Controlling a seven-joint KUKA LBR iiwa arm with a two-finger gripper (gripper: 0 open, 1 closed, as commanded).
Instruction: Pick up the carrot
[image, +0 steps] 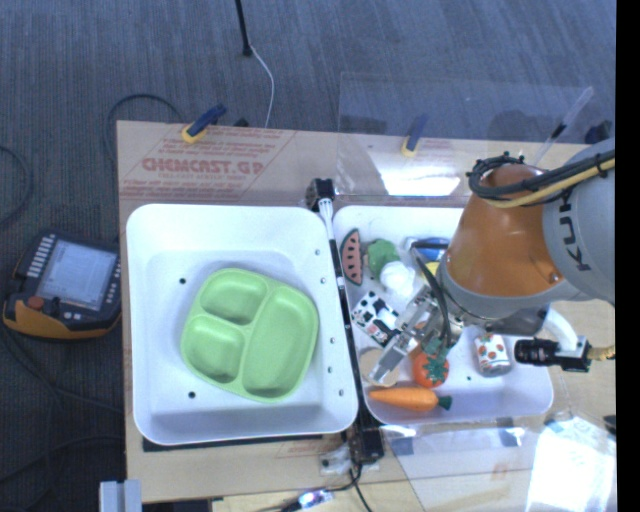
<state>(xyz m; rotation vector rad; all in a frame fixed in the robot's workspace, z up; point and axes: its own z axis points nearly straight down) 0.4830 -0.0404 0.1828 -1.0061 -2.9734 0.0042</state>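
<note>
Partly hidden beneath the arm (520, 240), toys crowd above the carrot (403, 399)

Camera view: single fixed camera, mounted above the table (200, 165), looking down at a slant. Moderate distance; both white bins, left bin (150, 300) and right bin (530, 395), in frame. Arm (520, 240) enters from the frame's right.

Two white bins (150, 300), one green divided plate (250, 333), one carrot (403, 399), one watermelon slice (350, 253), one tomato (432, 369).
</note>
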